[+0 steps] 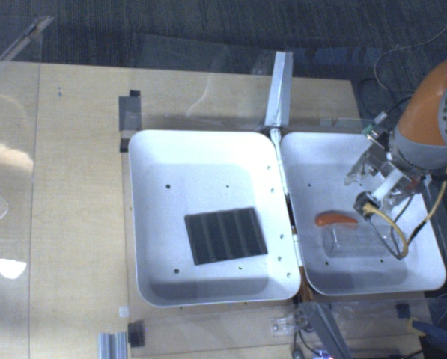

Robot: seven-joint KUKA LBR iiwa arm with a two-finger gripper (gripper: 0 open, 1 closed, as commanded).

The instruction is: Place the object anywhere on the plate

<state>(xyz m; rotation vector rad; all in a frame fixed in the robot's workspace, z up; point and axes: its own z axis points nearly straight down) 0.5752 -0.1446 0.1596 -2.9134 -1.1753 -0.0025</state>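
My pincer (360, 172) hangs over the right bin (310, 169), near that bin's far right corner, tilted down and toward the bin's middle. From this slant I cannot tell whether it is open or closed, and I see nothing gripped in it. Behind it my arm (433, 114) comes in over the bin's right edge, with the orange band above the grey wrist.

The object, an orange sausage-shaped piece (335, 219), lies flat on the floor of the right bin. It is about halfway between the bin's far and near edges, closer to the left wall than to the right one, with its long side running roughly left to right. It sits apart from my pincer, lower in the view and to its left.

Just beside the sausage, toward the near edge, lies something transparent (350, 240), perhaps a clear plastic cup on its side. Its outline is too faint against the white floor for me to be sure.

The plate (225, 235) is a dark grey rectangular one with raised ribs. It lies flat in the left bin (201, 137), nearer that bin's near edge than its far edge and turned slightly askew to the walls. Both bins rest side by side on the pale wooden bench (73, 200).
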